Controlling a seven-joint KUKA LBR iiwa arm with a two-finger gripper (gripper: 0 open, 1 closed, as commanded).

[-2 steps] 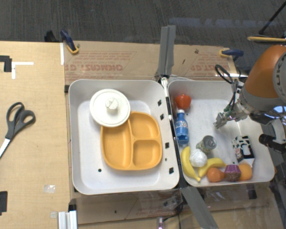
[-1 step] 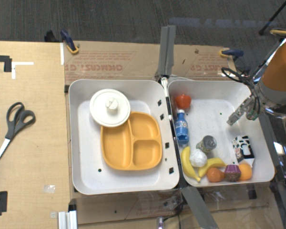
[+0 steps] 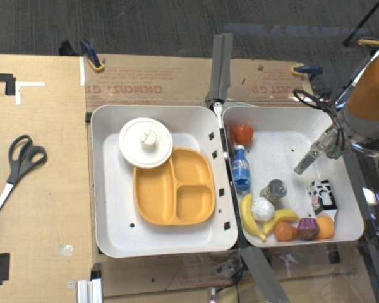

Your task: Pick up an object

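The right bin (image 3: 284,122) holds several small objects. A red cup (image 3: 242,133) and a blue bottle (image 3: 240,167) lie by its left wall. A grey can (image 3: 276,189), a white ball (image 3: 263,209) and a banana (image 3: 251,218) sit lower down. Along the front edge are an orange fruit (image 3: 284,231), a purple object (image 3: 307,228) and another orange (image 3: 326,227). A black-and-white packet (image 3: 321,196) lies near the right wall. My gripper (image 3: 305,164) hangs tilted over the bare right middle of this bin, above the packet and right of the can, with nothing seen in it.
The left bin (image 3: 107,188) carries a yellow divided plate (image 3: 175,186) and a white round lidded bowl (image 3: 146,142). Scissors (image 3: 19,163) lie on the wooden bench at far left. A grey divider bar (image 3: 220,68) and blue clamps (image 3: 91,54) stand behind the bins.
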